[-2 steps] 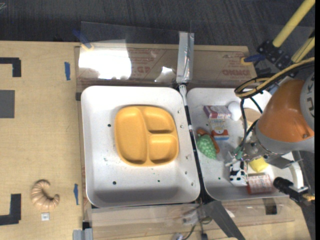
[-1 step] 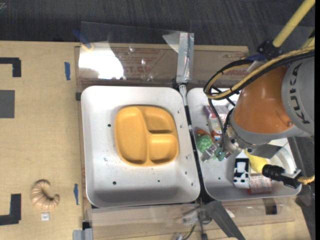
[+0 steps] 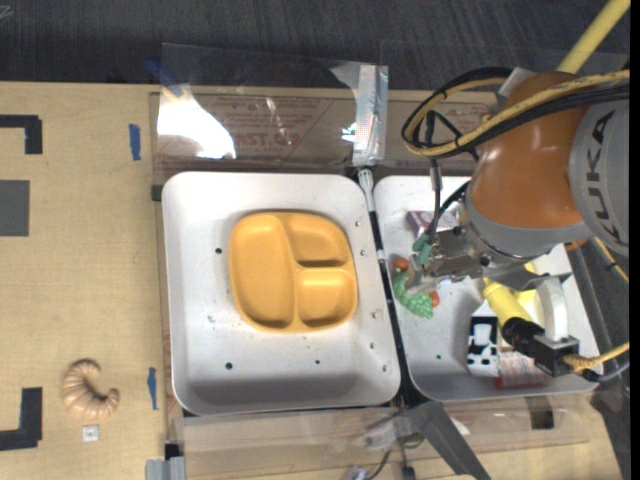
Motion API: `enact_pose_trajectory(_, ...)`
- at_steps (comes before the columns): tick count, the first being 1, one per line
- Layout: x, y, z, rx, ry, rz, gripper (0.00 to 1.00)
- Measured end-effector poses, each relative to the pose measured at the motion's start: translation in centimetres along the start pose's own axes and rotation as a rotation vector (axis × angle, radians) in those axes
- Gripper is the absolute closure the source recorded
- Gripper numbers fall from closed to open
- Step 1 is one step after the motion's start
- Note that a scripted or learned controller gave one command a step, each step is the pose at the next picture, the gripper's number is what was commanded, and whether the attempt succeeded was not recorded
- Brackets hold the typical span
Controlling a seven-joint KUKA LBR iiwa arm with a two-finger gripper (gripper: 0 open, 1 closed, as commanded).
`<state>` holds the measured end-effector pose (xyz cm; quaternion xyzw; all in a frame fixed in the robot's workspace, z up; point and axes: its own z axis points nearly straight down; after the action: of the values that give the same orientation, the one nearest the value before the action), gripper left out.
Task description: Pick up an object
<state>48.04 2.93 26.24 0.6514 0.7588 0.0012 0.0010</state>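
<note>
My gripper (image 3: 436,260) hangs low over the left part of the right bin (image 3: 440,368), under the grey and orange arm. Right beneath and beside it lies a green leafy toy (image 3: 413,296) with a small orange piece (image 3: 400,264) next to it. A white and pink item (image 3: 420,221) lies just behind the gripper. In the front of the same bin are a black and white box (image 3: 483,344) and a reddish flat packet (image 3: 516,370). The arm hides the back right of this bin.
The left bin (image 3: 190,268) holds a yellow divided plate (image 3: 292,268). A tan croissant-like toy (image 3: 90,388) lies on the bench at the front left. A clear plastic sheet (image 3: 270,123) stands behind the bins.
</note>
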Motion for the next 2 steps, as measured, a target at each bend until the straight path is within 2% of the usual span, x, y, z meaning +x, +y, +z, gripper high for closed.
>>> enact_pose_trajectory(1, 0.0, 0.0, 0.1, 0.002, 0.0, 0.001, 0.0)
enact_pose_trajectory(2, -5.8, -1.1, 7.9, 0.008, 0.0, 0.174, 0.0)
